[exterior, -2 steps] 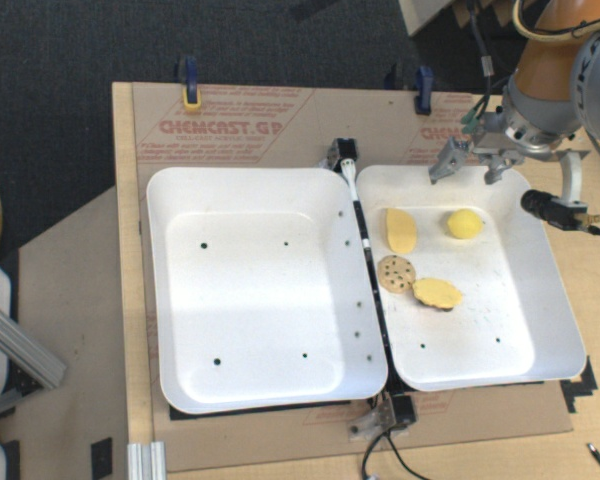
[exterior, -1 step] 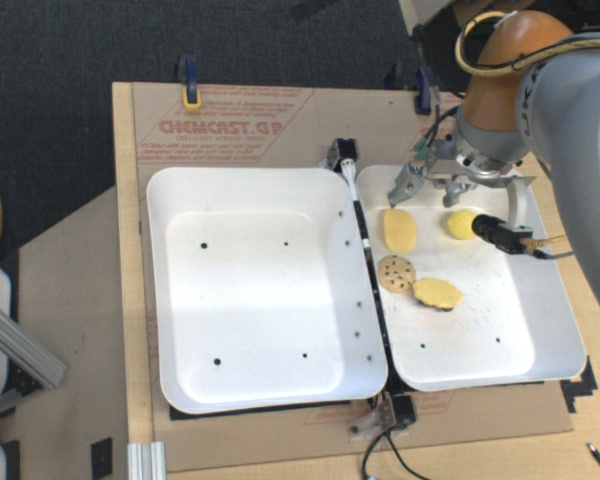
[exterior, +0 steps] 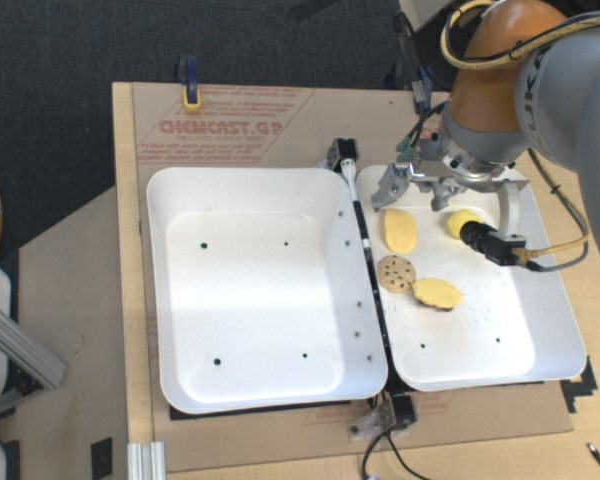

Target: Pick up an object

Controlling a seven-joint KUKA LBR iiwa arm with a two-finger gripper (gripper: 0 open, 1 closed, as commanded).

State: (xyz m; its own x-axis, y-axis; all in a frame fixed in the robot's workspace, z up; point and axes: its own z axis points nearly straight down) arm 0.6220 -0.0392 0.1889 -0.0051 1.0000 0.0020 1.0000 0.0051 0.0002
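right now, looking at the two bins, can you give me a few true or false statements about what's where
1. The round brown speckled cookie lies in the right white bin. True.
2. The left white bin holds three yellow pieces. False: the yellow pieces lie in the right bin.
3. The pale yellow oval piece lies just above the cookie in the picture. True.
4. The arm's gripper hangs over the left bin. False: it is over the right bin's upper end.
5. A blue and yellow clamp sits at the board's upper left edge. True.
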